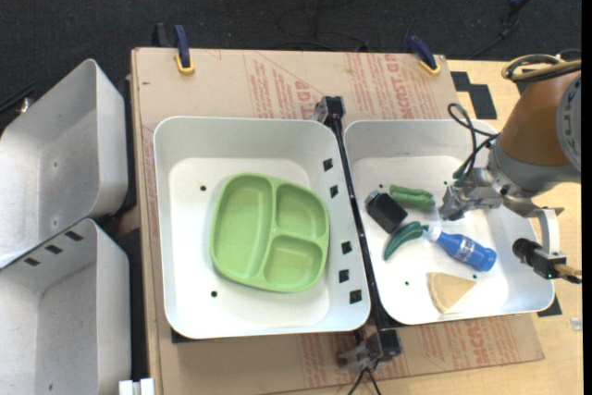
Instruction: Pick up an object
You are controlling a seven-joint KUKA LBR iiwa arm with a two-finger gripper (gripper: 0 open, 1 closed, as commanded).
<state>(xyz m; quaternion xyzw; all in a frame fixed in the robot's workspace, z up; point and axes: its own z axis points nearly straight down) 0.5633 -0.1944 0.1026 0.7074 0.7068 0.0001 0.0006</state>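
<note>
The pincer (453, 202) hangs low in the right bin (527, 296), near its middle, just above the cap end of a small blue bottle (464, 249); whether it is apart or together cannot be told from this slanted view, and nothing can be seen held in it. The bottle lies on its side, cap toward the pincer, with a curved green pepper (403, 239) touching or nearly touching that cap. A black block (386, 211) sits just beside the pepper, a second green piece (413, 195) lies near the block, and a tan wedge (450, 291) rests near the front wall. The left bin (176, 291) carries a green tray (270, 233). The bottle looks the likeliest target: probably light, hollow plastic, stiff enough but smooth and round, so it may roll or squirt out if pinched off-centre. Taking it across the body's middle, square to its long axis, seems safest; the narrow neck offers less to hold. The pepper crowding the cap could be nudged or caught along with it.
</note>
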